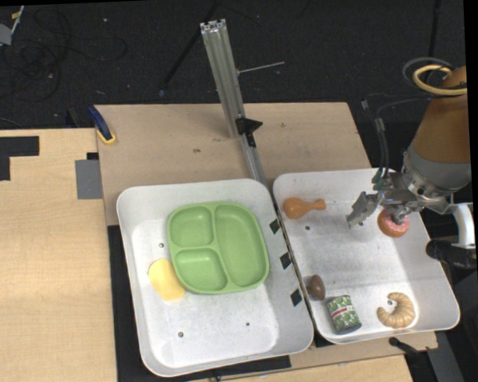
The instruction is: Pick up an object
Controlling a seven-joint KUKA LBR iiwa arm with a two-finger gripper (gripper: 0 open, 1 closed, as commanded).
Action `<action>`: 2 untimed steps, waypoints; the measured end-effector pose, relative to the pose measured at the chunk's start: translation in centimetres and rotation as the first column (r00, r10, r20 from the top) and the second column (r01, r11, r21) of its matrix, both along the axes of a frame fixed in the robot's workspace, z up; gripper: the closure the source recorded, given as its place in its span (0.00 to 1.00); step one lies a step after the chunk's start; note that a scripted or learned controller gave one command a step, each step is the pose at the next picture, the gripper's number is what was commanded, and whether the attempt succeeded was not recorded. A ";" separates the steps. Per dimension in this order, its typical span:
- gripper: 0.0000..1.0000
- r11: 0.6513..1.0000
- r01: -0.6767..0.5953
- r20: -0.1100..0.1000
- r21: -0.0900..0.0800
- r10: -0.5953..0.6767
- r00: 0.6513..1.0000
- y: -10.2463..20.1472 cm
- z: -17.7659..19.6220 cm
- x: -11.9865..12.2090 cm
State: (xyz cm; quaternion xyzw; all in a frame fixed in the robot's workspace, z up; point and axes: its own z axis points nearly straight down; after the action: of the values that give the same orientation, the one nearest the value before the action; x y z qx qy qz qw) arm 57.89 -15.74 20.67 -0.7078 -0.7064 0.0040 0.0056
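Note:
My gripper (378,209) hangs over the upper right part of the right bin (362,252). It is open, with its fingers spread and nothing between them. A pink-and-red donut-shaped toy (395,225) lies just under the right finger, partly covered by it. Also in this bin are an orange drumstick-shaped toy (304,207) at the upper left, a small brown piece (315,286), a green can (342,313) and a tan croissant (396,310) along the front.
The left bin (214,331) holds a green divided plate (218,247) and a yellow toy (165,279) at the plate's left edge. A metal post (227,91) rises behind the bins. Black clips (284,260) sit along the rim between the bins.

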 end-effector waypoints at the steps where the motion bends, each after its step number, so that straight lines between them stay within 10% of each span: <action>1: 0.00 1.000 -0.002 0.012 -0.002 0.002 1.000 0.0 0.6 0.3; 2: 0.00 1.000 -0.002 0.008 -0.002 0.002 1.000 -0.3 -3.8 0.6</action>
State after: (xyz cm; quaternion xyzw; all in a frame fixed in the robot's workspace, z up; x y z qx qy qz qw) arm 58.52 -16.00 16.89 -0.7070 -0.7072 0.0018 0.0024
